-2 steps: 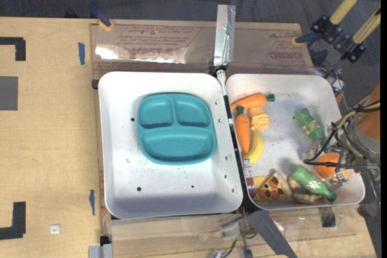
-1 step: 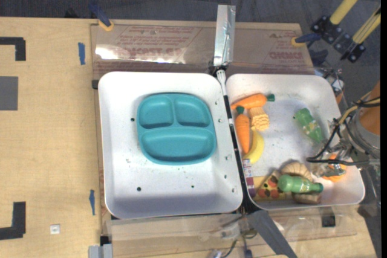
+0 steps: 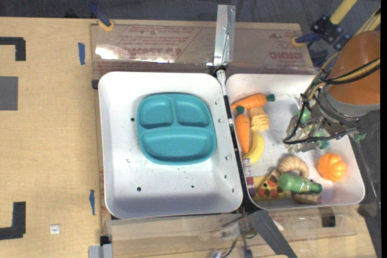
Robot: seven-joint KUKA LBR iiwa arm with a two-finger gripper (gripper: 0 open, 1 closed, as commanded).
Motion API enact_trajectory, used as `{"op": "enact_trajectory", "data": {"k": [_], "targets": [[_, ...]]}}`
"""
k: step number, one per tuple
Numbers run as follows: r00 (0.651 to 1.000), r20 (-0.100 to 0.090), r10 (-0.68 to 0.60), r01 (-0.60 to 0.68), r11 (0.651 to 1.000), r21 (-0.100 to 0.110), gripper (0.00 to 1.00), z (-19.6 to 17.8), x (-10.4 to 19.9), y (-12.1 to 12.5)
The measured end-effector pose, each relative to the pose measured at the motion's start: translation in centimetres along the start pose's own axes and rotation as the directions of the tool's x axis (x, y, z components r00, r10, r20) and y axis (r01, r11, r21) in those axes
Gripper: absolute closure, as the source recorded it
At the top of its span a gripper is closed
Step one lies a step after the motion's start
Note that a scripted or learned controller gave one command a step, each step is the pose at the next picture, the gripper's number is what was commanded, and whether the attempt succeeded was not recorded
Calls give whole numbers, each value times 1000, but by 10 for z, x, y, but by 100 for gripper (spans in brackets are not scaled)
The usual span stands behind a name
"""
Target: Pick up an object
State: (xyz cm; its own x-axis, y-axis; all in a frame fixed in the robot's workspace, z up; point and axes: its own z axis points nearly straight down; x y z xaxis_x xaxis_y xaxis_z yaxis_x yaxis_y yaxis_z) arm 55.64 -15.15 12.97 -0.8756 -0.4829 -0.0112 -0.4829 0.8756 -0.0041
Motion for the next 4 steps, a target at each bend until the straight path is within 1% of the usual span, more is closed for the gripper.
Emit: {"op": "enact_trajectory", "data": {"k": [1,2,3,4], "targets": [[998,-1,-56,56,998,2,100,41,-49,-31],[957,-1,-289,289,957,2,100,40,-14,3],[964,0,-265,265,964,0,100,42,-85,-53],[727,10,-687,687,726,-9,100,44,-69,-109]]}}
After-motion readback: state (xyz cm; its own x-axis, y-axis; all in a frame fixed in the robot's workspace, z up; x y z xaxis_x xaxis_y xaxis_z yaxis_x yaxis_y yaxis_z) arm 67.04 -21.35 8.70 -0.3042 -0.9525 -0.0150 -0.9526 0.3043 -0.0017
